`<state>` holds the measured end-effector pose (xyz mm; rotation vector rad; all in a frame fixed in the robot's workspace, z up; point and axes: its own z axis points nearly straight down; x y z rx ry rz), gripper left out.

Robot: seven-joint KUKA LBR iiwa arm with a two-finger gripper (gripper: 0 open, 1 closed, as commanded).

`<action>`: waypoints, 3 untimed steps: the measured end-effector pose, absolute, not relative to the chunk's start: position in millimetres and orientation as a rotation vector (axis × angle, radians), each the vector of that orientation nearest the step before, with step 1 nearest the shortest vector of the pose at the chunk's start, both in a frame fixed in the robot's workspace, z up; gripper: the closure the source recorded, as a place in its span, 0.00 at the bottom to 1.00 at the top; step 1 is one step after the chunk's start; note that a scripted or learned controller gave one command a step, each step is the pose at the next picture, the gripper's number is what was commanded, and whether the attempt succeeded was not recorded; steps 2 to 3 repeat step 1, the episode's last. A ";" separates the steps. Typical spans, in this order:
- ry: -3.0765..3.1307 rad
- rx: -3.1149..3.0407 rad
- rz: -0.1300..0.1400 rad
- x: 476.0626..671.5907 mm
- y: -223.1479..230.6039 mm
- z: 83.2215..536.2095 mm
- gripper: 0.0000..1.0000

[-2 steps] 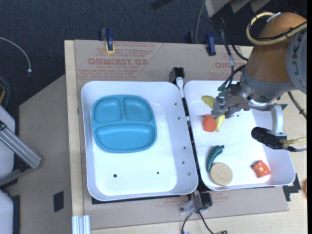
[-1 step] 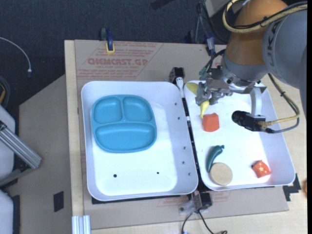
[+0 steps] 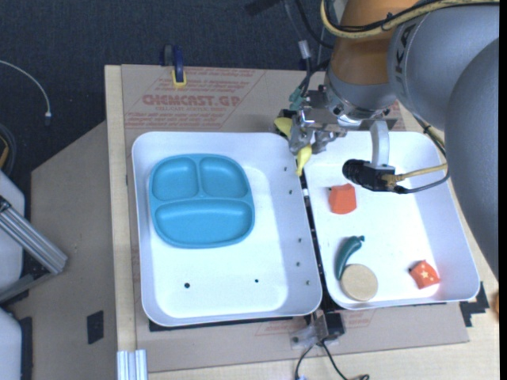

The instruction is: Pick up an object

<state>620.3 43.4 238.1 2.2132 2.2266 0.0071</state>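
Gripper [image 3: 305, 139] sits low at the far end of the seam between the two bins, a small yellow curved piece [image 3: 302, 161] just under it. I cannot tell how far open it is or whether it has the piece, so I judge this the grasp step, and a straight lift would settle it. The raised rims crowd that spot. The shallow white bin nearer the arm [image 3: 396, 228] holds an orange block [image 3: 342, 199], a teal curved piece [image 3: 348, 253], a tan round disc [image 3: 359, 282] and a small red-orange block [image 3: 424, 273], while a blue divided plastic plate [image 3: 202, 200] lies in the other white bin [image 3: 222, 291].

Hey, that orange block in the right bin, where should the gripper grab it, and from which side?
Probably from straight above, closing on the left and right faces of the orange block. It looks boxy and sits apart from the other things, with bare floor of the right bin on either side.
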 end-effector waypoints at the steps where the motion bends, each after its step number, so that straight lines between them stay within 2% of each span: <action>1: 2.225 2.216 0.004 651.2 82.7 220.0 1.00; 3: 2.225 2.216 0.004 651.2 82.7 220.0 1.00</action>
